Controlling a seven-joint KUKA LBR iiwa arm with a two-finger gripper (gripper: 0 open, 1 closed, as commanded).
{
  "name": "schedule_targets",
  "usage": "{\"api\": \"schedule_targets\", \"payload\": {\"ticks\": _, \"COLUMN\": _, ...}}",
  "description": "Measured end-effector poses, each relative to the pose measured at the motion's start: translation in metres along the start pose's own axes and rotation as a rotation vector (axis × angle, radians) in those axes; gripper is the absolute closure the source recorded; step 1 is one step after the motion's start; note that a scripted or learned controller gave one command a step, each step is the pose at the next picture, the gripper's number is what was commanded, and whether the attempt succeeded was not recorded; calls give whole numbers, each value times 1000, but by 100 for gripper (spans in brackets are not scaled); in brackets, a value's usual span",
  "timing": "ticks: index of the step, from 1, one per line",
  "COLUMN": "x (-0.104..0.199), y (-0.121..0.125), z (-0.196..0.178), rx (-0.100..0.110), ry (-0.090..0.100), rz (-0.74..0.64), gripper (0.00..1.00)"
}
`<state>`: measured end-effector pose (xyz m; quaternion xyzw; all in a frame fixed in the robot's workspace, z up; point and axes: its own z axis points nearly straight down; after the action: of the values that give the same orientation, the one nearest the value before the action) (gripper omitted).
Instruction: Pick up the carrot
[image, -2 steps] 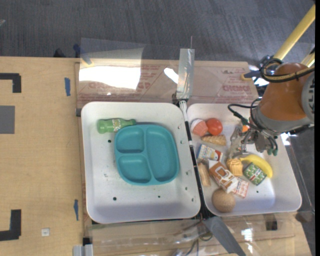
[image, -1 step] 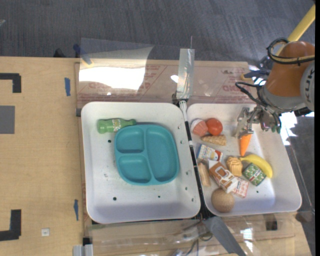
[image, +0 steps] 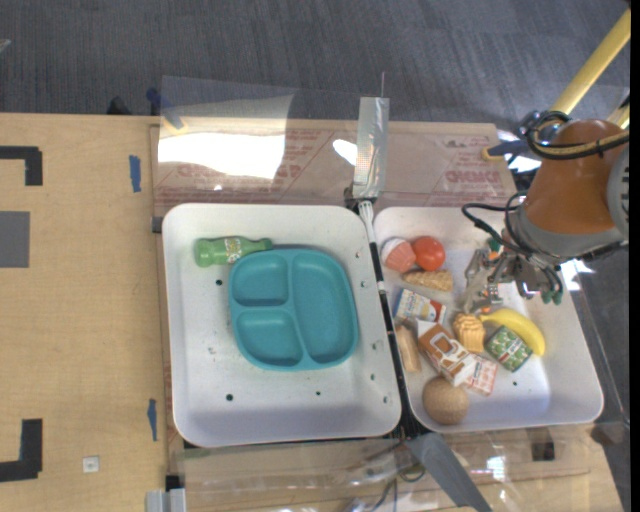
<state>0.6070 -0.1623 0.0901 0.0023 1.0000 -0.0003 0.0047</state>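
Tool (image: 484, 287) hangs low over the right bin (image: 575, 385) — grip state cannot be told — while the carrot (image: 400, 256) lies beside the tomato (image: 429, 252) at that bin's far left corner.

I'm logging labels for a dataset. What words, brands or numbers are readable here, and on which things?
None can be read for certain.
Red print on the clear panel behind the bins: blurred by glare and too faint.
Label on the green bottle: too small.
Printed small cartons in the right bin: colours show, letters too blurred.
Green package by the banana: unreadable.
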Motion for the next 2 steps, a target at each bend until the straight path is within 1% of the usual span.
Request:
{"api": "schedule_targets", "payload": {"ticks": 1, "x": 57, "y": 43, "z": -2, "rx": 1, "ry": -3, "rz": -99, "gripper": 0}}
{"api": "schedule_targets", "payload": {"ticks": 2, "x": 111, "y": -9, "z": -2, "rx": 4, "ry": -5, "rz": -127, "gripper": 0}}
